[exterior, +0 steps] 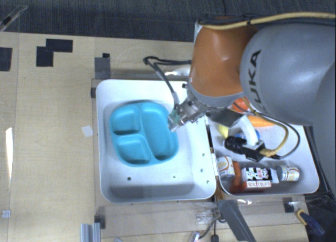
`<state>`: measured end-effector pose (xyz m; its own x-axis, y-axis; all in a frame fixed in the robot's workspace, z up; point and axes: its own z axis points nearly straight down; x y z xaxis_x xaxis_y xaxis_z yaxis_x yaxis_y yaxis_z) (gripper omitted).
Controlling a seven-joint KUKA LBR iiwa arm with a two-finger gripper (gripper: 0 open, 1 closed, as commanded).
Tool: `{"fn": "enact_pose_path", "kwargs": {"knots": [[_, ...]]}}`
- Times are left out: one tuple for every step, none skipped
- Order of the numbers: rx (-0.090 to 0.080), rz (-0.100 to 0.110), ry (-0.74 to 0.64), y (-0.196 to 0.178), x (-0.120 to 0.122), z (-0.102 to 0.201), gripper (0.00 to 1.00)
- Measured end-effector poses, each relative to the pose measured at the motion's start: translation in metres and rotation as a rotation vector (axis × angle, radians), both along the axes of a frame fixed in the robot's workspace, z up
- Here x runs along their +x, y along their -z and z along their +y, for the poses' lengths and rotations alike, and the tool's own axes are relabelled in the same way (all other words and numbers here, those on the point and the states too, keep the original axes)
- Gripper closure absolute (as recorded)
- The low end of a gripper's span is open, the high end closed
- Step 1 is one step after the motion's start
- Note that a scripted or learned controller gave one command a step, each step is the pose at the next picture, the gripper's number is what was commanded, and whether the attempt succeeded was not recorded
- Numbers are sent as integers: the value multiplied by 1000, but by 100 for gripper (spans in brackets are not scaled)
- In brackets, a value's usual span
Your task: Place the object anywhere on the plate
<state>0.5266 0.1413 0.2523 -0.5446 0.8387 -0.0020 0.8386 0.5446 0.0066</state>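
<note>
A blue plate (142, 132) with three compartments lies in the left white bin (152, 191), towards its back. The gripper (177, 118) hangs below the orange-banded wrist (218, 62) over the plate's right rim. Its tip is small and blurred, and I cannot make out any object in it. The arm's grey body hides the back half of the right bin (310, 183).
In the right bin lie a white bottle (247, 129), yellow (223, 129) and orange (262, 122) items, two small cans (226, 165) (289, 173) and a dark red box (257, 177). A black cable (163, 78) loops from the wrist over the left bin's back edge.
</note>
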Motion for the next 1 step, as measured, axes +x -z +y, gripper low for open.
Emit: {"fn": "enact_pose_path", "kwargs": {"knots": [[0, 2, 95, 0, 23, 30, 100]]}}
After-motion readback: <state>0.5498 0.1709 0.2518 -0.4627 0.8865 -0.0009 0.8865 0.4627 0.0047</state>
